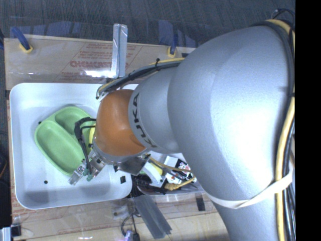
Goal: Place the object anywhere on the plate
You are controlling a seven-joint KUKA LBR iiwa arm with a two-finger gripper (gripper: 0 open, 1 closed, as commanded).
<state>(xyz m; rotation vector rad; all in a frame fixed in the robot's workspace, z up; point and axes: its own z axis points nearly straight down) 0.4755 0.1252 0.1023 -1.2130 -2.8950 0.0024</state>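
A light green plate (57,139) with two compartments lies in the left white bin (30,99). My gripper (80,175) hangs low over the plate's near right edge, close to the bin floor. A small green and dark bit shows at its tip, too small to name. A sliver of yellow (91,130) peeks out at the plate's right side, just beside the orange wrist band (115,124). The arm hides the plate's right part.
The grey arm (220,114) covers most of the right bin. Several small items, yellow, white and red, (168,173) show under it at that bin's near edge. A grey upright post (119,49) stands behind the left bin.
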